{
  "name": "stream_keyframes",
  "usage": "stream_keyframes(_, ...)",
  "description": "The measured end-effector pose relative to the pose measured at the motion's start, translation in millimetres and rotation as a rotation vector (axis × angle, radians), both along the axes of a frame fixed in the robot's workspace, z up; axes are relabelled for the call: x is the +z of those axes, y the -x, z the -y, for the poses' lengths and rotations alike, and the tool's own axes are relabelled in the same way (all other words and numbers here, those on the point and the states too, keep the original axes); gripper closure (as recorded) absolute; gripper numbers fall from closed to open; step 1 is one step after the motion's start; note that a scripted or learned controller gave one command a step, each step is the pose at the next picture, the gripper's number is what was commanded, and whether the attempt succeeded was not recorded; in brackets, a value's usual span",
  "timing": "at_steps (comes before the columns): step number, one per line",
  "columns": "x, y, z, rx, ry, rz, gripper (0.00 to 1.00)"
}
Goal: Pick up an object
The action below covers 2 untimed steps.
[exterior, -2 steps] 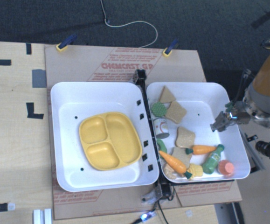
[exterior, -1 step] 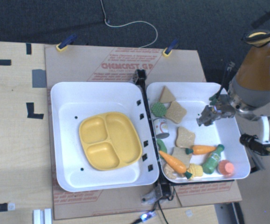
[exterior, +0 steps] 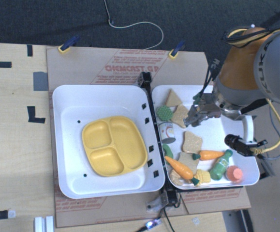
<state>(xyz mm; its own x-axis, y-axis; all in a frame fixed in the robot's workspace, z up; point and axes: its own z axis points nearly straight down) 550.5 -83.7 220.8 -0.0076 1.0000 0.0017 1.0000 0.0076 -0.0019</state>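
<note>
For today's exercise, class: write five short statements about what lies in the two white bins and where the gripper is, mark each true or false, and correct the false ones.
1. The yellow divided plate lies in the left bin. True.
2. The green bottle lies in the left bin. False: it lies in the right bin.
3. Two toy carrots lie in the right bin. True.
4. The gripper hangs over the yellow divided plate. False: it is over the right bin.
5. The yellow divided plate has five compartments. False: it has three.

Toy foods (exterior: pixel 194 154) — carrots, bread slices, green bottle — jumbled, right bin (exterior: pixel 236 127)
</note>
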Motion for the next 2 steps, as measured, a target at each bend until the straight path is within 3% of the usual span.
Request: stream_keyframes(2, 14, -22, -113, 0.000, 0.000, 0.002, 1.00)
